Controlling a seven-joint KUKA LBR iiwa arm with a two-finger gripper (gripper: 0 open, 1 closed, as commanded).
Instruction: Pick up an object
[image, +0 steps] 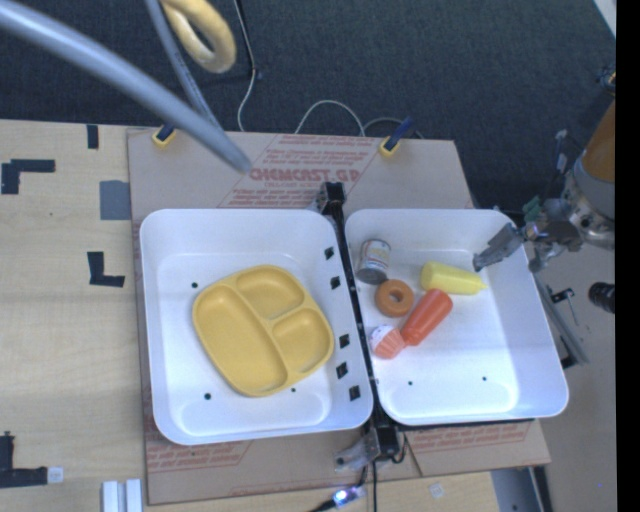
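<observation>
Camera view has my gripper (520, 243) at the right bin's (530, 400) far-right rim, poised above it, nothing pinched; whether it is spread I cannot tell. Nearest lies a yellow plastic corn-like piece (452, 278), then an orange plastic carrot (425, 316), a small brown ring doughnut (395, 297) and a silver tin can (374, 261). The left bin holds a yellow divided plate (263, 328).

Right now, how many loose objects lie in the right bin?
4. A small metal can near the divider, a brown ring just below it, a yellow piece to the ring's right, and an orange carrot-like piece lower down. None seems hidden.
</observation>
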